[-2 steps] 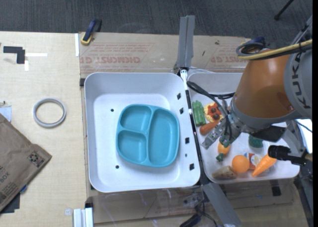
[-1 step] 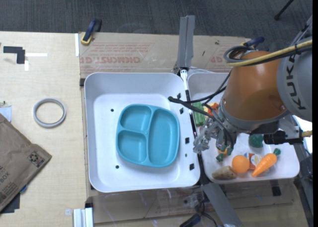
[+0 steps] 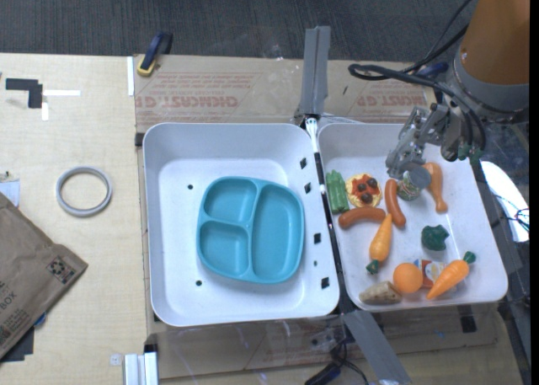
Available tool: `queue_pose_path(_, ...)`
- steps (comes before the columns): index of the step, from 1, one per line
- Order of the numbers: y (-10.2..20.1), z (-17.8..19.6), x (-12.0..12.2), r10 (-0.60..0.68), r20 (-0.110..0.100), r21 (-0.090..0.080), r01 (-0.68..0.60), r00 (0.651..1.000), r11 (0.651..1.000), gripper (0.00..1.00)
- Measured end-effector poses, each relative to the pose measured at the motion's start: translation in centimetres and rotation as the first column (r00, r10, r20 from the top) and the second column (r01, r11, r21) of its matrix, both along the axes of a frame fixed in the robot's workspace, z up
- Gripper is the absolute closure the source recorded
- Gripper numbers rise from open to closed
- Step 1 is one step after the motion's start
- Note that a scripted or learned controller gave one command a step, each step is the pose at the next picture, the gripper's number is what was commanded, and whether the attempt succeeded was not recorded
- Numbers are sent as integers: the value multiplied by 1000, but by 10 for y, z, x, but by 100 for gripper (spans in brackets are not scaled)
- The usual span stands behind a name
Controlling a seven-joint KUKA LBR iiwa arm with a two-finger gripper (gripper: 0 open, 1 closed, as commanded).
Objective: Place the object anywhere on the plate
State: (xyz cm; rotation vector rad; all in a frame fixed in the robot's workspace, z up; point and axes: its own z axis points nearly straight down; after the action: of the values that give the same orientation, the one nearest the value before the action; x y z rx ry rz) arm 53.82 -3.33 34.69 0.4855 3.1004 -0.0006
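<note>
— Gripper (image 3: 410, 174) position? Jaws?
— Over right bin (image 3: 488, 284), low among toy food (image 3: 381, 237); jaw state unreadable.
— Plate (image 3: 251, 230)?
— Blue, divided, left bin (image 3: 168, 232), nothing on it.

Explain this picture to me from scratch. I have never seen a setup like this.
One camera looks down at a slant on a bench with two shallow white bins. The left bin holds a blue plate with three compartments. The right bin holds toy food: carrots, sausages, an orange, a pizza slice and more. The grey and orange machine at the right is a robot arm; its gripper, a two-finger claw, hangs over the toy food. Its job is moving one item onto the plate. I cannot tell whether it grips anything.
</note>
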Motion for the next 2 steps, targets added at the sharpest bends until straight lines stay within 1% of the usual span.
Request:
queue_pose_path(1,-14,-86,-48,-602,-4,-1,602,799,799,100)
queue_pose_path(2,68,-153,-23,-628,-5,-2,628,778,778,100)
